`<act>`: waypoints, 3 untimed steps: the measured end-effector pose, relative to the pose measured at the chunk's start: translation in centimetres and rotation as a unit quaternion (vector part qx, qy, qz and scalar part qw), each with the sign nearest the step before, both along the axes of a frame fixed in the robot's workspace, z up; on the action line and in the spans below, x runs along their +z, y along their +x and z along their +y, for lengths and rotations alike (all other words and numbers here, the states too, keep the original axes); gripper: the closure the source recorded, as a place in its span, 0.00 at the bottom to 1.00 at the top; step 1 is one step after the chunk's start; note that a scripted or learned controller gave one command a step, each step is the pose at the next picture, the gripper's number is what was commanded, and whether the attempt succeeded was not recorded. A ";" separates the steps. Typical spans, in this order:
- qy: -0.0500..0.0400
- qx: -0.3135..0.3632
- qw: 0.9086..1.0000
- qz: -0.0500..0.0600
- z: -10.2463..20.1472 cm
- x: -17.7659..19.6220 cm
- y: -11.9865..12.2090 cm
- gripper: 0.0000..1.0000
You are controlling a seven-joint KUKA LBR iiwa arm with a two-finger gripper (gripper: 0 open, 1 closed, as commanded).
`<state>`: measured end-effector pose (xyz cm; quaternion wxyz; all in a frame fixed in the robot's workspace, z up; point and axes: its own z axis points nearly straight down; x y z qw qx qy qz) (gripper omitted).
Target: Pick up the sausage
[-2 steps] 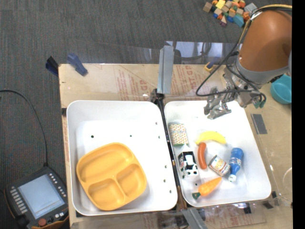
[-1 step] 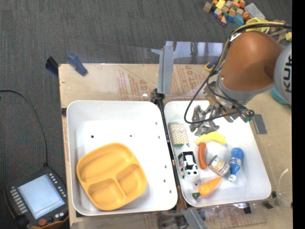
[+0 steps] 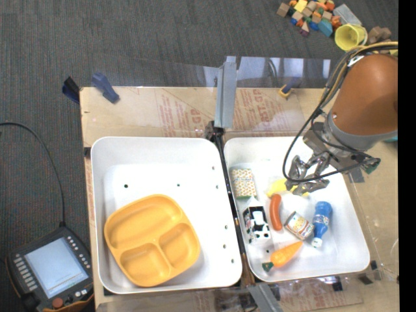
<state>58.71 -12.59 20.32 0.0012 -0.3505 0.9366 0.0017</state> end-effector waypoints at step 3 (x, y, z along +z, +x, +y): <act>0.000 0.333 0.943 -0.002 4.0 0.2 2.8 1.00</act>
